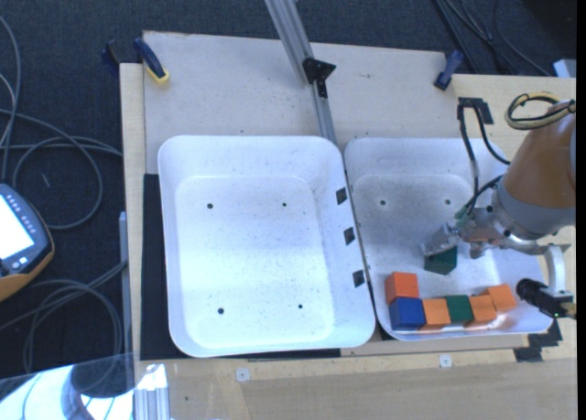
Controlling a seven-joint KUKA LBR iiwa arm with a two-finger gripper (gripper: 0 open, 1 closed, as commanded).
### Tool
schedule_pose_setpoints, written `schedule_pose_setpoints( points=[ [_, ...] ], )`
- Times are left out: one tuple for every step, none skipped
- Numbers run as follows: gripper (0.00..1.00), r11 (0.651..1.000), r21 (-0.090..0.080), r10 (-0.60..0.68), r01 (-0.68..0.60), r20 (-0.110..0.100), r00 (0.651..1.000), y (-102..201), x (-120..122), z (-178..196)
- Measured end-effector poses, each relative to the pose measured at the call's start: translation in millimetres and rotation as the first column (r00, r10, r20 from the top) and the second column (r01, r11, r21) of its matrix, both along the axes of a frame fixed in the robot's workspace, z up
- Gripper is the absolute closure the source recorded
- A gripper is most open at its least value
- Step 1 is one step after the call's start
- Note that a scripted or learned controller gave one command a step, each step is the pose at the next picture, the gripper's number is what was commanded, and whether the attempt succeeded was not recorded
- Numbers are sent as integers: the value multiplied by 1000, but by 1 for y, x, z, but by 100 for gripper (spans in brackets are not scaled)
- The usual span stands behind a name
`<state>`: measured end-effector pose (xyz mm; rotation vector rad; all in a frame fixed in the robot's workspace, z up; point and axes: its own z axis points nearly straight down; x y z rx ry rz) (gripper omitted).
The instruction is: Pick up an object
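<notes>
Where the arm (540,180) reaches into the right bin (403,157), its gripper (443,249) is closed on a dark green block (441,263). Both sit just above the row of blocks (449,308) along the bin's front edge.

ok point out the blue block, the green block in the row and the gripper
blue block (408,312): camera view, on its top face
green block (460,307): camera view, middle of its top face, in the row along the right bin's near wall
gripper (441,249): camera view, midway between its fingertips

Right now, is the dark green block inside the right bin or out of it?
Inside: the dark green block sits within the right bin walls, at the gripper tip, above the row of coloured blocks.
</notes>
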<state>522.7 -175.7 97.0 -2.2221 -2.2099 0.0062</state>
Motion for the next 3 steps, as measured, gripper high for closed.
schedule_pose_setpoints(
  points=[
    [100,1000,-2,4,-4,11,1000,2,4,14],
    [100,1000,-8,5,-5,19,1000,-33,4,150],
    [100,1000,-2,13,-13,12,1000,3,85,120]
  ],
)
